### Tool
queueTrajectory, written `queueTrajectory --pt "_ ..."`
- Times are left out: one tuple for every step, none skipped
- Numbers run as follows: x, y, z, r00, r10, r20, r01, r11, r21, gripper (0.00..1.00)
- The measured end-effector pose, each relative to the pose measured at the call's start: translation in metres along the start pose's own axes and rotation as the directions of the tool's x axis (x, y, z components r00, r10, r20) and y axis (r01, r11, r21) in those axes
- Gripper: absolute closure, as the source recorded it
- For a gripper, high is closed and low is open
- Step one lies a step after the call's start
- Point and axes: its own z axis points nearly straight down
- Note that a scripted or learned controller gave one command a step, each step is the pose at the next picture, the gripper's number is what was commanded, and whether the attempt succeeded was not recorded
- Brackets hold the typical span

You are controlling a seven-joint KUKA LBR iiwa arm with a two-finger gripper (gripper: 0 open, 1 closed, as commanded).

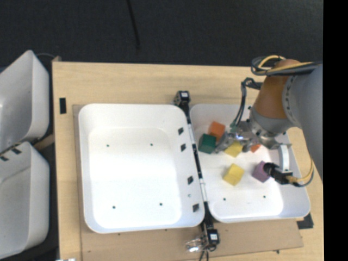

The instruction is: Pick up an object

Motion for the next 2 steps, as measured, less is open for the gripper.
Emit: queueTrajectory --pt "-0.004 0.001 -0.013 1.0 0.003 0.001 -0.003 1.0 -0.008 1.0" --pt "0.074 0.021 -0.105 1.0 -0.003 -0.005 0.003 1.0 -0.001 1.0"
